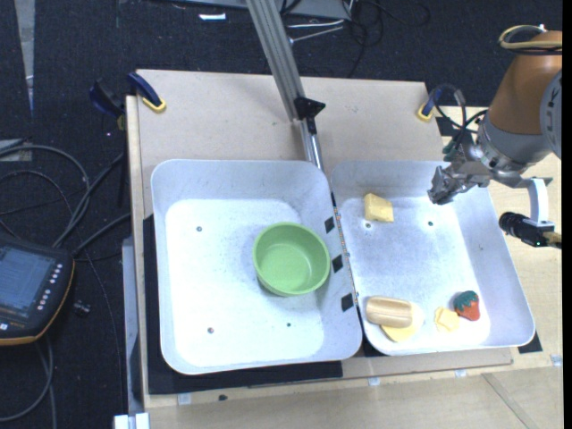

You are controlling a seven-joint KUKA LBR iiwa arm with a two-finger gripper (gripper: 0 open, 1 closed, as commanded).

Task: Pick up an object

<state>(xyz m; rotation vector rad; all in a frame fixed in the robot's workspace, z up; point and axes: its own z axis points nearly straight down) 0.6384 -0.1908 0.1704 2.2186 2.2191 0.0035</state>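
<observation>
Lying left of the gripper (441,191), apart: yellow block (379,208).

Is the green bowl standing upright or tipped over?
Upright. The green bowl sits in the left bin with its round opening facing up, and its inside looks empty.

Open floor spans the middle of the right bin (500,266), bounded by a yellow block (379,208) near its far-left corner and a bun (390,311), yellow piece (446,319) and red-green toy (466,305) along the near wall; a green bowl (291,257) occupies the left bin's (179,239) centre-right.
</observation>
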